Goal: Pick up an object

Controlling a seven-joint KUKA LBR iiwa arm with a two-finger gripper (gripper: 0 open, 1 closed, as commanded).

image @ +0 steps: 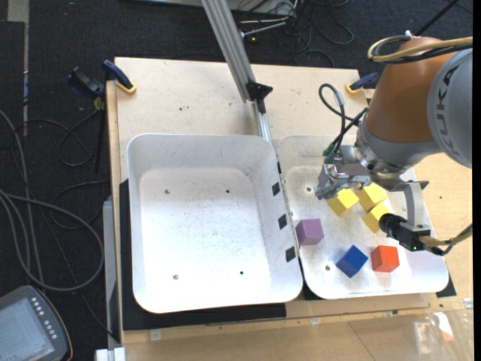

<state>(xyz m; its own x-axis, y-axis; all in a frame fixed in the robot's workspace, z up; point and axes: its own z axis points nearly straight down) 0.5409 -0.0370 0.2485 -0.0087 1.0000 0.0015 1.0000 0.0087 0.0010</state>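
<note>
My gripper (331, 186) hangs low over the back part of the right bin (421, 283), with the grey and orange arm coming in from the right. A yellow block (346, 201) lies directly under or against its tip; I cannot tell whether they touch. A second yellow block (372, 195) sits just to the right, and a third (373, 218) a little nearer the front. Nearer the front of the same bin lie a purple cube (310, 231), a blue cube (352, 261) and an orange cube (385, 258), all apart from the gripper.
The left bin (143, 156) stands beside the right one, their rims meeting at the middle. A slanted metal pole (229, 40) runs from the back down to the bins' shared rim. Clamps (120, 77) sit at the bench's back corners.
</note>
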